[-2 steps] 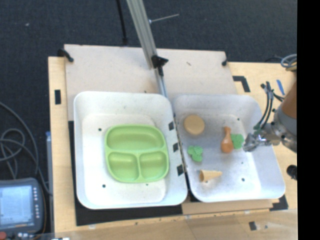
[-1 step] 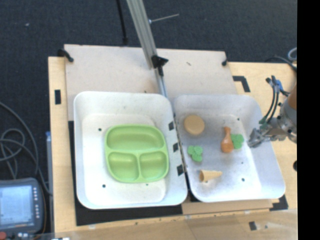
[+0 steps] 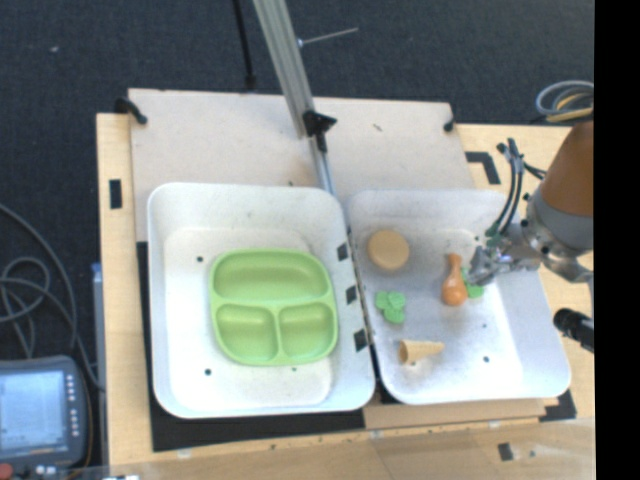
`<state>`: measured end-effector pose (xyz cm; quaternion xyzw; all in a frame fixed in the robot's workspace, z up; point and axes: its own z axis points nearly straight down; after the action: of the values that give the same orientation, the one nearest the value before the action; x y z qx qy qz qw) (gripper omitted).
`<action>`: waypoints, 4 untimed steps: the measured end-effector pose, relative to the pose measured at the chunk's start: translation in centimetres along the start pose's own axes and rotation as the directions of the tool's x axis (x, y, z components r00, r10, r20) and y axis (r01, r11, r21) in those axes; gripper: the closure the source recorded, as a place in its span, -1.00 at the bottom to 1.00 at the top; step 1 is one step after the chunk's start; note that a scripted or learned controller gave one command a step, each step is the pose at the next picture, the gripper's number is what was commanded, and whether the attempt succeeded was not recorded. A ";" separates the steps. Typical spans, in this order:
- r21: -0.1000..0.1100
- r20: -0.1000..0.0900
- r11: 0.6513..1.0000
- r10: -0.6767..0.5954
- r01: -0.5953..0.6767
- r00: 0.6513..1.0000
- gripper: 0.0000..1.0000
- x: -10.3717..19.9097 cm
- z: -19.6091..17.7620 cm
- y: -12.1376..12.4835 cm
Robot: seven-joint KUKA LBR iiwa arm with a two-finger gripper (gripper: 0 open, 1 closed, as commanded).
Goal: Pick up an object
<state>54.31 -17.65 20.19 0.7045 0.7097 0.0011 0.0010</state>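
Note:
The right bin (image 3: 520, 358) holds a round tan bun (image 3: 388, 249), a small green leafy piece (image 3: 391, 306), an orange carrot-like toy (image 3: 454, 282) and a tan cone (image 3: 420, 350). My gripper (image 3: 486, 268) hangs low over the right bin, just right of the orange toy, with a small green bit (image 3: 474, 289) beside its tip. The grey wrist and orange band (image 3: 570, 183) rise to the right of it.
In the left bin (image 3: 180, 218) lies a green three-compartment plate (image 3: 272, 304). A slanted metal pole (image 3: 290, 63) crosses the back of the bench down to the gap between the bins. Cables run along the arm at the right.

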 end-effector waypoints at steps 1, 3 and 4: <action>0.000 -0.001 1.000 0.000 0.000 1.000 1.00 5.2 0.4 2.2; 0.000 -0.001 1.000 0.000 0.000 1.000 1.00 14.7 -2.9 6.2; 0.001 0.000 1.000 0.001 -0.001 1.000 1.00 18.9 -2.9 7.4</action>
<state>61.53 1.33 23.08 0.7048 0.7094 0.0009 0.0005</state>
